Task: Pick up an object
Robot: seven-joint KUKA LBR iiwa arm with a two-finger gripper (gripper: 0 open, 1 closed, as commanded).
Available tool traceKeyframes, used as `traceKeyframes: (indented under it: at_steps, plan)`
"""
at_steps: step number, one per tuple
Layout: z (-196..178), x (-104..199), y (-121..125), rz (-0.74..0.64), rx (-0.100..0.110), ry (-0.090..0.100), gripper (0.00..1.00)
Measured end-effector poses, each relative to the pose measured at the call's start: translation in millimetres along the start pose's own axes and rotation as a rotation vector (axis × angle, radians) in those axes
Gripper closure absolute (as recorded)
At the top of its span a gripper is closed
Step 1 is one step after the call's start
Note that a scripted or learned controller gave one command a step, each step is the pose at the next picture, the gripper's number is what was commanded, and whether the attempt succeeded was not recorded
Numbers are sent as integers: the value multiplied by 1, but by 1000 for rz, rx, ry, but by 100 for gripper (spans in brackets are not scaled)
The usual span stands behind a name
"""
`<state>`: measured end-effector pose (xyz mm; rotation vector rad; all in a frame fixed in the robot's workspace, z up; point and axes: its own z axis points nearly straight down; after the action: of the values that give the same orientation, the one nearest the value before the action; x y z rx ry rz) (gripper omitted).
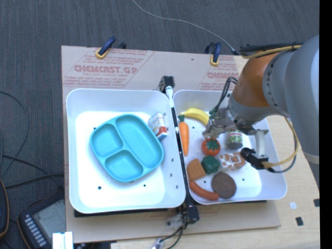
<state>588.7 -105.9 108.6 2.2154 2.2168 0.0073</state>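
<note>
The gripper [213,127] is seen low in the right shallow white plastic bin [275,183], just above the round red toy tomato with a green top [211,146] and just beside the curved yellow toy banana [195,115]. Whether the fingers are apart or together cannot be told, since they are masked by the wrist hardware.

The tomato is judged the likeliest target. A good grasp would be made by a straight descent centred on it, closing across its widest part, as a smooth rounded plastic body is likely to slip out of an off-centre pinch. The dark green lumpy toy vegetable [210,164] touching it below should be cleared.

Nearby lie a tapered orange toy carrot [183,135] and a flat dark brown oval toy patty [224,184]. A glossy light blue three-compartment plate [126,146] rests in the left white bin [83,191].
</note>
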Motion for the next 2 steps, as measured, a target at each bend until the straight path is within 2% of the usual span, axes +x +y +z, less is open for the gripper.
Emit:
traceKeyframes:
  at_steps: [1, 2]
  plan:
    - [0, 0, 0, 0, 0, 0, 0]
    - [-9, 0, 0, 0, 1, 1, 100]
